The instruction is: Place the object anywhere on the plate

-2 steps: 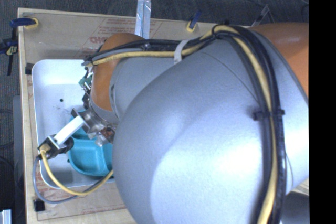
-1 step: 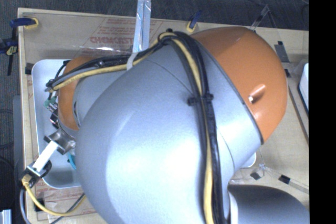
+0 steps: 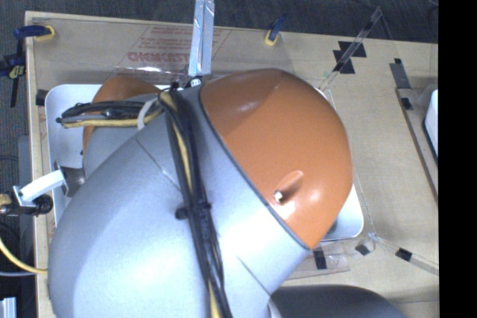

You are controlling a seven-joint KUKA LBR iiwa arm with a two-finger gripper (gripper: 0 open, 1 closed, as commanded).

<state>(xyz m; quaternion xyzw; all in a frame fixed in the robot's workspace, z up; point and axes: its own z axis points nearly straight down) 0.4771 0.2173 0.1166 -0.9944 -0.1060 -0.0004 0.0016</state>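
At your far left, a white bin (image 3: 52, 102) corner shows, with an orange plate (image 3: 119, 91) edge inside it. The arm (image 3: 223, 205) covers the middle, its cable bundle (image 3: 190, 190) running down it. Jaws' state and the object's position: you cannot tell. Bare tabletop (image 3: 387, 153) lies right.

Overhead camera view. The grey arm (image 3: 134, 234) with its orange band (image 3: 276, 153) lies across the white bin (image 3: 54, 97), hiding most of it. A black cable bundle (image 3: 195, 212) runs along the arm. An orange plate (image 3: 119, 91) shows at the bin's upper left. A blue clamp (image 3: 275, 30) sits on the wooden surface (image 3: 387, 182) edge.
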